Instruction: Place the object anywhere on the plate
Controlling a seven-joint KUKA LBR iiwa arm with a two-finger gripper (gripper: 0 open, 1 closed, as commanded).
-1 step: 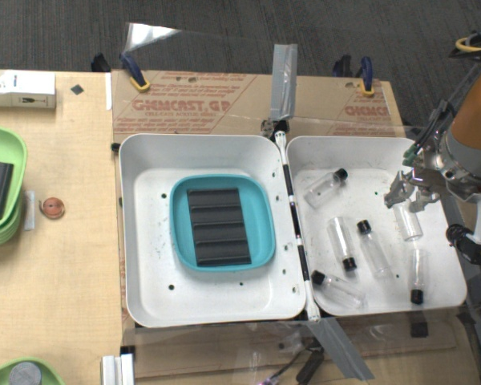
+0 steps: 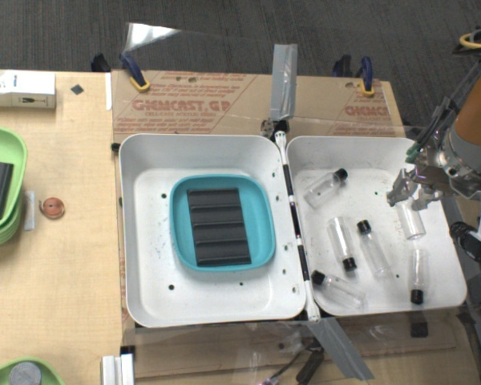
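1. The gripper (image 2: 407, 191) hung over the right bin's far right side. Its fingers (image 2: 401, 192) were a blur of metal; whether they were spread or pressed together could not be told, and no vial showed between them.
2. Just below the fingers lay a clear vial (image 2: 414, 223), nearly touching them, probably the object in hand. It was a smooth, see-through cylinder, hard to make out against the white floor.
3. Further below lay a black-capped vial (image 2: 417, 273), and to the left of the fingers sat more vials: one near the far wall (image 2: 327, 181), a pair side by side in the middle (image 2: 341, 244), and one at the near-left corner (image 2: 337, 287). All were slick, round and likely to roll.
4. The right bin (image 2: 457, 295) was shallow glossy white plastic with rounded corners.
5. Well left of the fingers, across the rims where the bins met, the left bin (image 2: 144, 287) held the teal plate (image 2: 260, 215), a rounded square with a raised lip bearing a dark ribbed insert (image 2: 218, 226).
6. To do the grasp well, I judged the fingers should close across the vial's width at mid-body, squarely, so it would not squirt out; then lift clear of the rims before crossing left.
7. The bench (image 2: 56, 295) around was pale wood, with printed cardboard (image 2: 192, 103) beyond the bins.
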